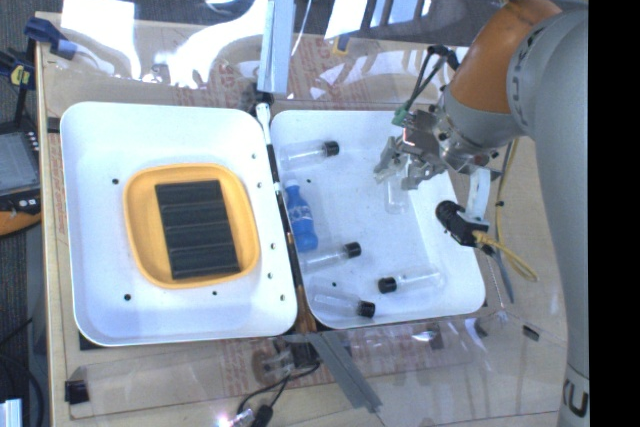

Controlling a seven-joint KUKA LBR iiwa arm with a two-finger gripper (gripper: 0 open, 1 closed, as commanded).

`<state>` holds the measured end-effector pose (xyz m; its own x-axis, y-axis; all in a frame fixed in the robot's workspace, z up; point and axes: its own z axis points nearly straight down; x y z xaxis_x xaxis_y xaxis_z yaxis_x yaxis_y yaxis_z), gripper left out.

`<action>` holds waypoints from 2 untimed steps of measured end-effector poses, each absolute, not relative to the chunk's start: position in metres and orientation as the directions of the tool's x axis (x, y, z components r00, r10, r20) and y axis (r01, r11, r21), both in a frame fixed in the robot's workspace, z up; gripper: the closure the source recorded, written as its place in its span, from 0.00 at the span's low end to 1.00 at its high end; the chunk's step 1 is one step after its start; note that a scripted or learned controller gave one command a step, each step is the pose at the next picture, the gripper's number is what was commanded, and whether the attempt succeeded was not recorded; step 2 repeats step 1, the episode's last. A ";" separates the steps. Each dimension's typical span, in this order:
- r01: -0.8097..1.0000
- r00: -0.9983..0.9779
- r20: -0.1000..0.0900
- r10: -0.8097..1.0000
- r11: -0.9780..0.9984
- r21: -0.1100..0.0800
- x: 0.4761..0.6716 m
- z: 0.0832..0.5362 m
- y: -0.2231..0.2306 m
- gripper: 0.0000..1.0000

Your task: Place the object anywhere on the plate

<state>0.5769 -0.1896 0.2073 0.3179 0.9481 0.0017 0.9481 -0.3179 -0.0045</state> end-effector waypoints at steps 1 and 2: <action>0.948 0.318 0.002 0.948 -0.318 -0.004 0.577 0.207 -0.190 0.00; 0.948 0.318 0.002 0.948 -0.318 -0.004 0.577 0.207 -0.190 0.00</action>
